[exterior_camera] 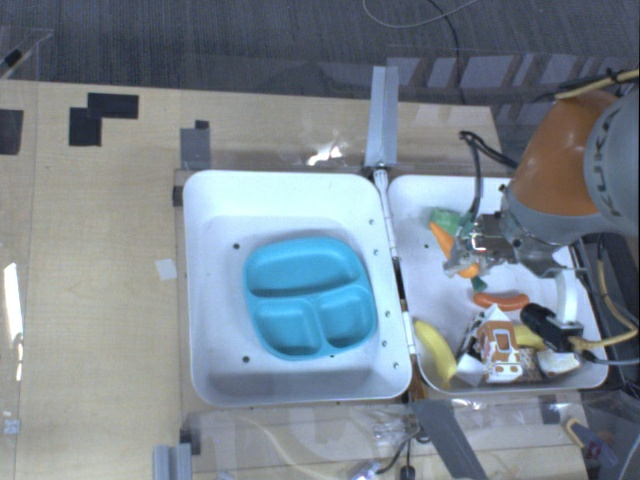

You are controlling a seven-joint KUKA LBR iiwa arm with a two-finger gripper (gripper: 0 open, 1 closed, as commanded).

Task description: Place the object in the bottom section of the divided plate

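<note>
A blue divided plate is seen lying in the left bin, its sections bare. The pincer is lowered into the right bin, just beside an orange carrot-like piece with a green top; whether it is open or closed cannot be told. A banana, a red-orange piece and a small box are grouped at the bin's near end.
</note>
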